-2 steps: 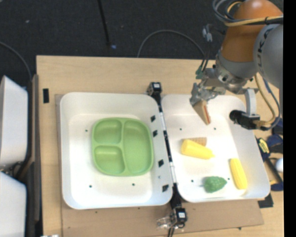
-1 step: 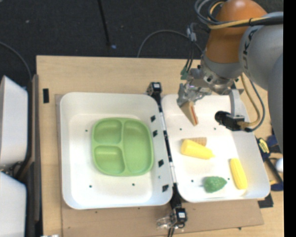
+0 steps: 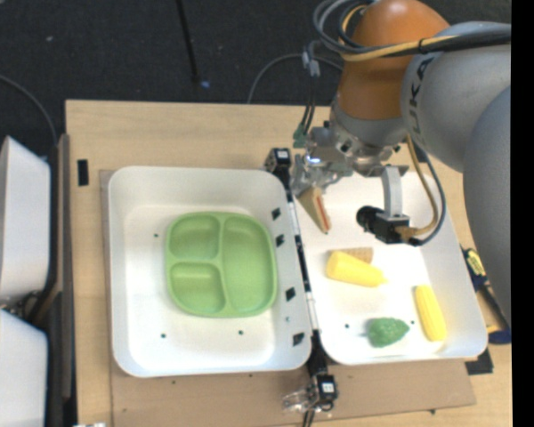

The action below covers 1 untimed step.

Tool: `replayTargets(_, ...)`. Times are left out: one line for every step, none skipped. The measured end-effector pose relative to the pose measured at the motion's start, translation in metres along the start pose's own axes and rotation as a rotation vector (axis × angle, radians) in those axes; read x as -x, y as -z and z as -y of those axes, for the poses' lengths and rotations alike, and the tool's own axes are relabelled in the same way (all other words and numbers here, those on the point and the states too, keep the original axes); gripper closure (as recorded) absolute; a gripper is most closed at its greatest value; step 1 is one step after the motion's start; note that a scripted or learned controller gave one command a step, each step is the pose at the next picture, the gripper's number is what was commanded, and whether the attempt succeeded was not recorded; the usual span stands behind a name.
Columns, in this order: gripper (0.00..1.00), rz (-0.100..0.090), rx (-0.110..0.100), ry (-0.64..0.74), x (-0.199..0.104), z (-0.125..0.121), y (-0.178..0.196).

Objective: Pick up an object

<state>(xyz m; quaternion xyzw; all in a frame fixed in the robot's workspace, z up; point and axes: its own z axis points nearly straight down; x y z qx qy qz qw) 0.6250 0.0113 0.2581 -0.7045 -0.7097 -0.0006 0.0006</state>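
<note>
My arm (image 3: 445,69) reaches in from the right, its orange band (image 3: 387,47) high over the far edge of the right bin (image 3: 458,350), and my tool (image 3: 319,188) hangs below the wrist at that bin's far left corner, close to the wall shared with the left bin (image 3: 129,345). I cannot tell how the tool stands, open or closed: the wrist and its cabling cover most of it. Just beneath the tool lies a small orange-and-tan stick-shaped object (image 3: 320,212), tilted, close beside the dividing wall; whether the tool touches it I cannot tell. The other pieces in the right bin lie well nearer the camera than the tool: a yellow wedge-like block (image 3: 354,269) near the bin's middle, a yellow corn cob (image 3: 430,312) toward the right side, and a green leafy item (image 3: 387,331) near the front wall, between the two yellows. The left bin holds a green divided plate (image 3: 221,263), lying flat near its centre, apart from the tool across the wall. Both bins sit on the wooden table (image 3: 178,136).
</note>
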Motion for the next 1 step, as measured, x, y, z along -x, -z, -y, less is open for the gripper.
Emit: replayTargets(1.00,0.001,-0.002,0.000,-0.0563,-0.0011,-0.0095)
